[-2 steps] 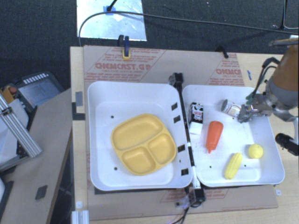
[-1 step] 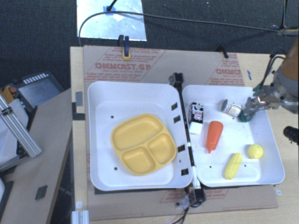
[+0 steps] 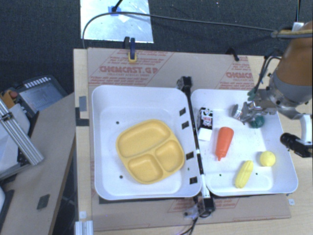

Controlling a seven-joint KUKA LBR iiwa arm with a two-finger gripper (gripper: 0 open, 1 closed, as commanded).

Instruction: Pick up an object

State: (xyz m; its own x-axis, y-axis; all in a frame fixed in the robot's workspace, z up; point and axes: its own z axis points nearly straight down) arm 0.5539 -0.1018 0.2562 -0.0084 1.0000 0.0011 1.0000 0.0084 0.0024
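Gripper low at right bin's far side beside teal thing — grip state unreadable; risk: nudging it away instead of catching.

The arm is showing a broad orange band over a rounded grey wrist housing, with a pale strip capping its upper edge. A thin dark cable is running down the wrist's left flank, and a black knob-like fitting is jutting out below the grey housing beside a white bracket. The gripper is presenting bare silvery metal, its small parts glinting and too blurred to separate, and a teal piece is showing just beneath it, though whether that belongs to the robot is unclear.
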